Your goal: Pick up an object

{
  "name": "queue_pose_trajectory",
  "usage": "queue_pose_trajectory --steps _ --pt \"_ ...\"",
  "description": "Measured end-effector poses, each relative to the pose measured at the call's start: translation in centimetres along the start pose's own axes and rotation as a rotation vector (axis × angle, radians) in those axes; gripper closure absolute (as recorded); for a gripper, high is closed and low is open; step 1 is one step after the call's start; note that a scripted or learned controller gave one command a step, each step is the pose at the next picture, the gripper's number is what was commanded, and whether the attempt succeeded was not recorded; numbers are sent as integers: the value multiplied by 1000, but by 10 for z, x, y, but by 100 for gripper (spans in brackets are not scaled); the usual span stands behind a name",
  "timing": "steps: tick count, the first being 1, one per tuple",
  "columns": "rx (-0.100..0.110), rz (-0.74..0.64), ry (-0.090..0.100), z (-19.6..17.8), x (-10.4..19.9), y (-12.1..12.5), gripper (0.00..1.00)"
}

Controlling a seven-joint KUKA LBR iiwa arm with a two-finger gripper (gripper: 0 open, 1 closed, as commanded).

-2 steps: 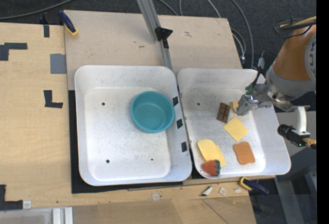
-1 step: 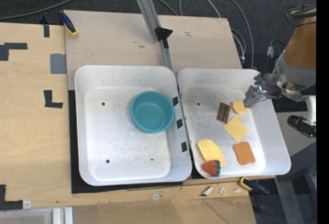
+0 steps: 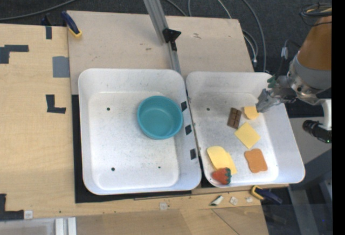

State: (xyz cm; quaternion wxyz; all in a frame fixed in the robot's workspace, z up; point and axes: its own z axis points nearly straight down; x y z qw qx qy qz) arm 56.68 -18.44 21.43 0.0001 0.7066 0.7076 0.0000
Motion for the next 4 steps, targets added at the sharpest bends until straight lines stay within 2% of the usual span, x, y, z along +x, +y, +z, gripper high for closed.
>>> queue_pose_trajectory --steps 4 --pt "1 -7 2 -26 231 53 100"
